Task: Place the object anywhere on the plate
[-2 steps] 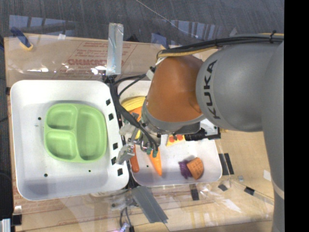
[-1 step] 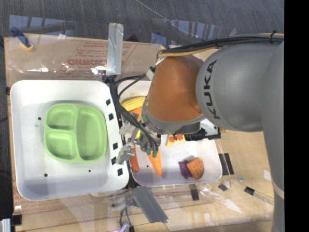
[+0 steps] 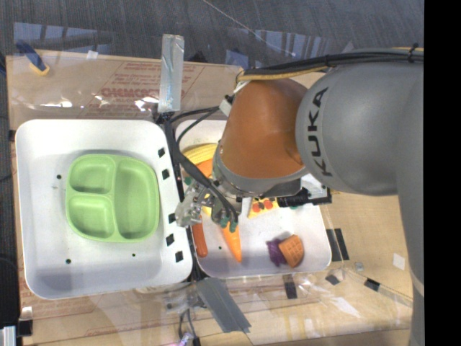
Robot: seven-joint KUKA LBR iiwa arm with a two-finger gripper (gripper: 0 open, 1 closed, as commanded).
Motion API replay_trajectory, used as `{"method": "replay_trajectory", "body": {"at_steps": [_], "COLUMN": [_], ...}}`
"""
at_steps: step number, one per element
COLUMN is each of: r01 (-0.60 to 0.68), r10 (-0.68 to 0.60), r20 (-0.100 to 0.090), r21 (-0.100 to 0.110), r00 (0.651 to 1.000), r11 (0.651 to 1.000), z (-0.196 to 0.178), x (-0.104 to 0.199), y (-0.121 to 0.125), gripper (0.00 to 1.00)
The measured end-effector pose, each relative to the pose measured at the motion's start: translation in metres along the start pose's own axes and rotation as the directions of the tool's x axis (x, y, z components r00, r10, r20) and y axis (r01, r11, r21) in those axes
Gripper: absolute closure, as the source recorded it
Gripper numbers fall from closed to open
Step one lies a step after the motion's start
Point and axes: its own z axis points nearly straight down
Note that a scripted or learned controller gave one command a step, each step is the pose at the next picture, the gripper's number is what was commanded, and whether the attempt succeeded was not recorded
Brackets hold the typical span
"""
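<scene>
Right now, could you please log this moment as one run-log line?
arm: over right bin | gripper: near bin divider, grasp unclear | green plate: left bin, nothing on it | carrot: right bin

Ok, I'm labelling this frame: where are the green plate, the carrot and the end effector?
green plate (image 3: 113, 197): camera view, centre divider.
carrot (image 3: 233, 244): camera view, mid-body.
end effector (image 3: 193, 209): camera view, between fingertips.

green plate (image 3: 113, 197), white bins (image 3: 36, 193), orange carrot (image 3: 233, 244), purple-and-orange toy (image 3: 286, 251)

Place: robotics lab
Evidence: KUKA arm (image 3: 346, 128) over a desk (image 3: 374, 215) with two taped white bins (image 3: 29, 193), grey carpet floor (image 3: 108, 6)
</scene>
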Motion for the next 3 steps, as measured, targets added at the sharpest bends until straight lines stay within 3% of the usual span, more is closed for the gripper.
{"method": "replay_trajectory", "body": {"at_steps": [1, 2, 3], "r01": [-0.014, -0.091, -0.331], "r10": [0.014, 0.091, 0.331], "r20": [0.002, 0.005, 0.004], "r21": [-0.001, -0.003, -0.004], "r00": [1.0, 0.996, 0.944], "r11": [1.0, 0.996, 0.944], "z": [0.028, -0.012, -0.022], "x": [-0.065, -0.022, 0.003], "y": [0.041, 0.056, 0.127], "gripper": [1.0, 1.0, 1.0]}}
